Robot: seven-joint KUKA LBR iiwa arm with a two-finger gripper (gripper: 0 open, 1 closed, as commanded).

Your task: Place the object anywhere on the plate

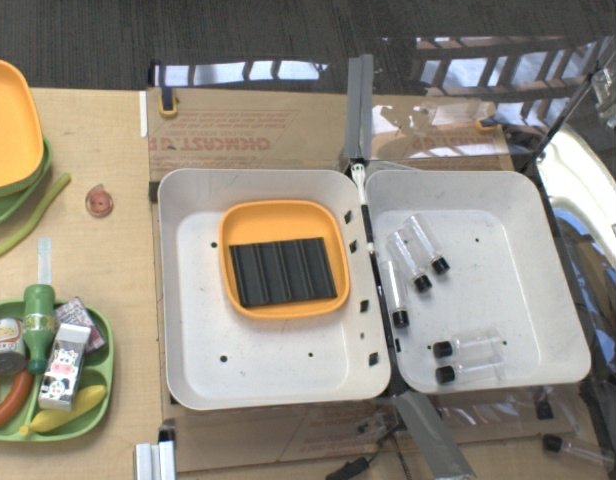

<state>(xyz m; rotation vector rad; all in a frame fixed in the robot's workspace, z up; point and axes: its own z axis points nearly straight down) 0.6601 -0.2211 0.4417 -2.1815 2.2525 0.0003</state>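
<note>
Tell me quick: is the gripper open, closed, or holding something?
Gripper: cannot be told from this view.
The black ridged object lies on the orange plate.

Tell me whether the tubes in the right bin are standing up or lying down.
Lying down. The clear tubes rest on their sides on the floor of the right bin, black caps pointing sideways, including the pair near the front edge.

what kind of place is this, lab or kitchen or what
Most likely a robot test lab, not a kitchen: two white bins sit side by side on a bench, clear black-capped tubes lie loose in the right one, and toy food fills a green tray nearby.
</note>
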